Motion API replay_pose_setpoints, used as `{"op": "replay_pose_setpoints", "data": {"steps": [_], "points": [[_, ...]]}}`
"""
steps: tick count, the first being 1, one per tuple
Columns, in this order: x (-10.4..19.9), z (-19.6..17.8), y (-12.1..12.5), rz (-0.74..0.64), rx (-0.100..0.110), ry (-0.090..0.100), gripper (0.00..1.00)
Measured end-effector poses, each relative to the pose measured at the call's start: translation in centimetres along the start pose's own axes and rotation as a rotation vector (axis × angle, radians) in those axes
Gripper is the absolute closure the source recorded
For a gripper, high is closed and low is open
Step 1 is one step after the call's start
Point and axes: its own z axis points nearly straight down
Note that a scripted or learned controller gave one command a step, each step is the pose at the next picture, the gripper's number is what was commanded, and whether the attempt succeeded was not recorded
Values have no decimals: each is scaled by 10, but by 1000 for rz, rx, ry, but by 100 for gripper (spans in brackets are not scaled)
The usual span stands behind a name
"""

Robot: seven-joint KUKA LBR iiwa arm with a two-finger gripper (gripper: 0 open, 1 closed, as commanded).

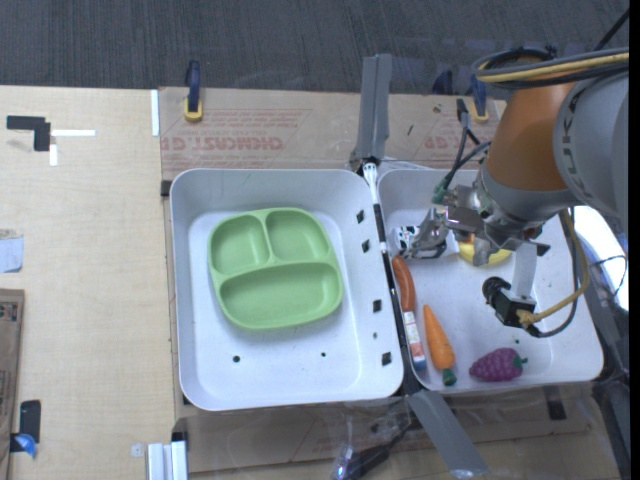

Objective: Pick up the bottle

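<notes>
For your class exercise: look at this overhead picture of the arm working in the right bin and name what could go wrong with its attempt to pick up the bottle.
1. The two-finger gripper sits low at the right white bin's left wall, so it may scrape the divider.

2. A long orange-red sausage-shaped toy, an orange toy carrot and a yellow object lie close by; it might grab or knock one instead.

3. The bottle cannot be clearly made out, so a miss seems likely.

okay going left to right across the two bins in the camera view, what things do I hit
Green divided plate → orange carrot → purple grape bunch. The gripper and a yellow item beneath the arm overlap the carrot's span, so their places are unclear.
</notes>
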Motion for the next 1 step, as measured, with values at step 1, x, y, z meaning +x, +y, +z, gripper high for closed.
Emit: {"op": "replay_pose_setpoints", "data": {"steps": [1], "points": [[-52, -9, 7, 137, -2, 0, 0]]}}
